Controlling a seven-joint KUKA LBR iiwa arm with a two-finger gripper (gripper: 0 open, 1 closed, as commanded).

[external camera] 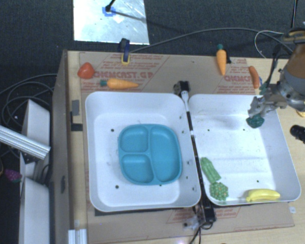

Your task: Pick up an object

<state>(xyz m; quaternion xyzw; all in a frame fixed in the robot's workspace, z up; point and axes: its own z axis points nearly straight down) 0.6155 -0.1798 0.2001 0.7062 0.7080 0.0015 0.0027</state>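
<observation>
I see my gripper (pixel 256 115) clamped on a small teal object (pixel 254 121) over the right bin (pixel 279 151); that shallow pinch could let it slip.

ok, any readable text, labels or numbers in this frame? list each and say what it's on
"CHEMCAST GP" (probable reading, blurred), red print on the brown board behind the left bin.
More red print lines above and below it: too blurred to read.
Red print on the board behind the right bin, near the carrot: likely the same mark, too blurred to confirm.
Red print on the board's front edge: unreadable.
No text on the blue tray.
</observation>
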